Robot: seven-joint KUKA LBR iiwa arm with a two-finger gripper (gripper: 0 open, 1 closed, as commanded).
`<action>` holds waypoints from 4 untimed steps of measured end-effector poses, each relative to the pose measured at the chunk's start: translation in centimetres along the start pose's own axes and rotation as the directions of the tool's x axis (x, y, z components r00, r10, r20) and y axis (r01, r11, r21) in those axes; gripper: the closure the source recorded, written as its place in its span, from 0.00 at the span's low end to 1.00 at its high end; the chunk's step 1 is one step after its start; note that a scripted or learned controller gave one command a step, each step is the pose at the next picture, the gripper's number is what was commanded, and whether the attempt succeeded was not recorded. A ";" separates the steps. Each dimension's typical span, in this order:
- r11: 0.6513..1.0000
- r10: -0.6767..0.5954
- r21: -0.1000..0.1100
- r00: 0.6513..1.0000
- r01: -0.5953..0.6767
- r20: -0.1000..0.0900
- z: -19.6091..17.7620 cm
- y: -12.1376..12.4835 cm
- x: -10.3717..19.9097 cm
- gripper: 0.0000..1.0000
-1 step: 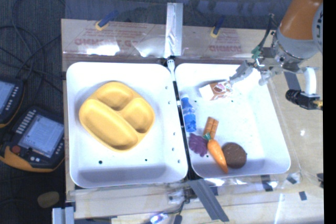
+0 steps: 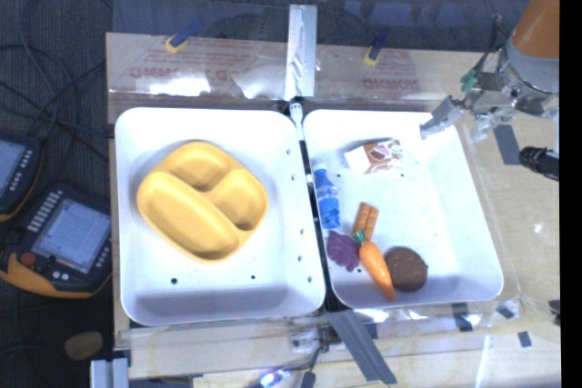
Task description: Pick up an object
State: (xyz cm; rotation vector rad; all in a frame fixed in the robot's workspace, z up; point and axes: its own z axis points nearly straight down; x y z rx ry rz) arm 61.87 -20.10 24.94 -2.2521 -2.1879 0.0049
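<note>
The grey arm with its orange band (image 2: 546, 14) enters at upper right. The hand (image 2: 455, 112) sits over the top right corner of the right shallow white bin (image 2: 455, 223), above the rim. One pale finger (image 2: 436, 120) points down-left toward the bin floor; whether the hand is wide or narrow cannot be told from this angle. Nothing is seen between its fingers.

Right bin contents, all well apart from the hand:
- small white box with a red-brown picture (image 2: 376, 155), upper middle, lying flat, nearest to the hand.
- blue and white plastic bottle (image 2: 325, 198), lying along the left wall, touching or just beside it.
- short orange ridged piece (image 2: 365, 219), just right of the bottle.
- purple toy grape cluster (image 2: 343, 249), below the bottle, near the left wall.
- orange toy carrot (image 2: 375, 266), tilted, between the grapes and the dark brown round lump (image 2: 406, 268); it appears to touch both.

Open room: the right half of this bin's floor is bare white, from the hand down to the brown lump. The crowding lies along the left wall and lower middle.

Left shallow white bin (image 2: 145, 286): a large yellow lobed plastic shape (image 2: 200, 198) fills its middle, with bare floor around it.

Off the desk at left, a handheld control pendant with a screen (image 2: 59, 236) and black cables (image 2: 45, 59) lie on the dark floor.
</note>
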 end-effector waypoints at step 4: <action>0.966 -0.257 -0.013 0.966 0.257 0.011 15.9 -4.7 8.9 0.00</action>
